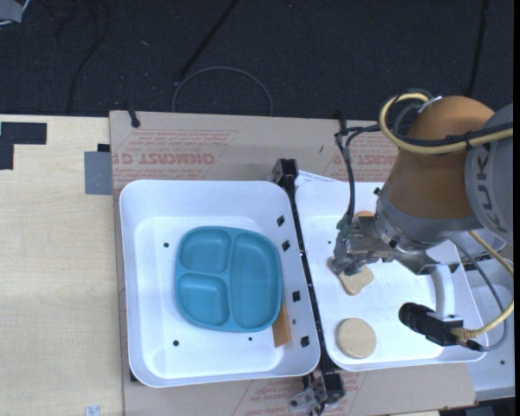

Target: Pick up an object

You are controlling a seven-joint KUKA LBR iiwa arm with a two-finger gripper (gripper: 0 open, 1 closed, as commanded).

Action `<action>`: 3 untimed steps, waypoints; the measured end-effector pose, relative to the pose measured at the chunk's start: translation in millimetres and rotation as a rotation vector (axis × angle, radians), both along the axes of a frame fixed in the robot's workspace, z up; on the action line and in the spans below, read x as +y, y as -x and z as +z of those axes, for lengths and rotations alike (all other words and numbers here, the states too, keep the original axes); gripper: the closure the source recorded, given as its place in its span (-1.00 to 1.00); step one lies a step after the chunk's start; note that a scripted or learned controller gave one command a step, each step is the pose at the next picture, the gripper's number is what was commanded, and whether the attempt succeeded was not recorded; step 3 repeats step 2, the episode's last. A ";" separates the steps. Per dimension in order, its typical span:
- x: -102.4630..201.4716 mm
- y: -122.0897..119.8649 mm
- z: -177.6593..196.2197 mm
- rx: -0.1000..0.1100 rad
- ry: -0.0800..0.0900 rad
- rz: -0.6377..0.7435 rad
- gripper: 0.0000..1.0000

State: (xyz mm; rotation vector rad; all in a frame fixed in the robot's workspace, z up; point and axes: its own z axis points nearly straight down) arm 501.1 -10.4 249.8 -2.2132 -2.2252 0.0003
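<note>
In the right bin (pixel 390 358) my gripper (pixel 348 260) hangs low over the floor, near the bin's left half. A small tan, toast-like piece (pixel 358 281) lies right under and just in front of its tip, partly covered by it; contact cannot be made out. A round beige disc (pixel 357 338) rests flat near the front of the same bin, clear of the gripper. The grey arm with its orange band (pixel 433 167) covers much of the bin's back right.
The left bin (pixel 147 354) holds a blue divided plate (pixel 227 277) in its middle. A thin brown strip (pixel 282 326) lies against that bin's right wall. A black divider (pixel 296 258) runs between the two bins.
</note>
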 end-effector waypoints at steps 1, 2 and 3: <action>45.5 -7.5 -16.9 0.004 0.001 -0.003 1.00; 102.7 -14.7 -11.2 0.001 0.000 0.000 1.00; 102.7 -14.7 -11.2 0.001 0.000 0.000 1.00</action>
